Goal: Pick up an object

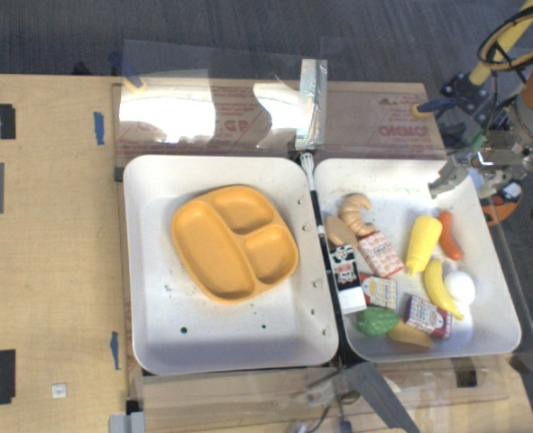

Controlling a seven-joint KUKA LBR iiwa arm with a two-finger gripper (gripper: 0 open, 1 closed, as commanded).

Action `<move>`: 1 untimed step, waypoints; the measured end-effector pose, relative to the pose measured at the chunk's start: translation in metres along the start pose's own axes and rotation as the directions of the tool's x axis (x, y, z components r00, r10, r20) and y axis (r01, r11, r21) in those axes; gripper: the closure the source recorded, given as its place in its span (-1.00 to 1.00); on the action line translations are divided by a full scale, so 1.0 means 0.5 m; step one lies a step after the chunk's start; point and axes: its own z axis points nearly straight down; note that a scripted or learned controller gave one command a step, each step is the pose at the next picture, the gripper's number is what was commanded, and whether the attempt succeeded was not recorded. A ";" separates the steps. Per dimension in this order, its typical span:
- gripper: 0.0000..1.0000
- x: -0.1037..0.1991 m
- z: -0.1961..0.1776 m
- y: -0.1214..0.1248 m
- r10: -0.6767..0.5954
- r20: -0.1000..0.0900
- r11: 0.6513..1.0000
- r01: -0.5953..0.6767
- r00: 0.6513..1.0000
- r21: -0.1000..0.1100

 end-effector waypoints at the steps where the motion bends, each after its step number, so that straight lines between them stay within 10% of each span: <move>1: -1.00 0.057 0.074 -0.057 0.510 0.001 0.860 -0.510 0.860 0.006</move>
